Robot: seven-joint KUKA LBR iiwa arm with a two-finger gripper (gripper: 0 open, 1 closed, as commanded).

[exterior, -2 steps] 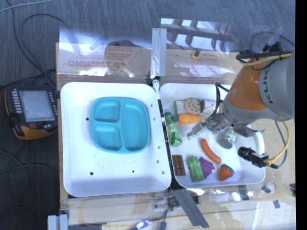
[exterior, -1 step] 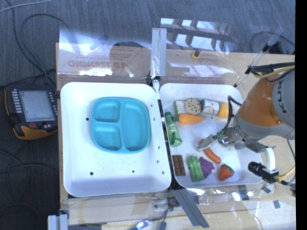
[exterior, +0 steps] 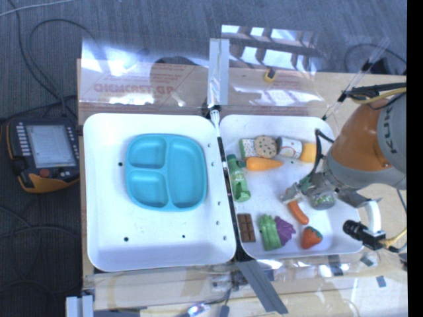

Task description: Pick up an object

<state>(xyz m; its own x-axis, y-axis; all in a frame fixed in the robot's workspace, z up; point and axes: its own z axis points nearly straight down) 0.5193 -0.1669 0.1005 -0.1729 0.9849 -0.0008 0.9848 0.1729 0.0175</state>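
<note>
- Nearest the lens: the arm (exterior: 370, 140), its grey-and-orange bulk reaching in over the right bin (exterior: 268, 120).
- Gripper (exterior: 305, 190) sits low inside that bin; we cannot tell whether it is released or clenched, and nothing shows as held.
- Just below it lies a small carrot (exterior: 299, 212), close, contact unclear.
- Outward: strawberry (exterior: 312, 237) near the front wall; purple piece (exterior: 285, 228) and green piece (exterior: 269, 232) beside it; chocolate bar (exterior: 246, 227) further left.
- Far end: big carrot (exterior: 263, 164), cookie (exterior: 266, 146), green bottle (exterior: 238, 180) along the left wall.
- Left bin (exterior: 99, 177) holds a blue tray (exterior: 165, 172).
- Our read: approach step, no pick yet. Next move calls for centring over the small carrot, descending, then closing squarely.
</note>
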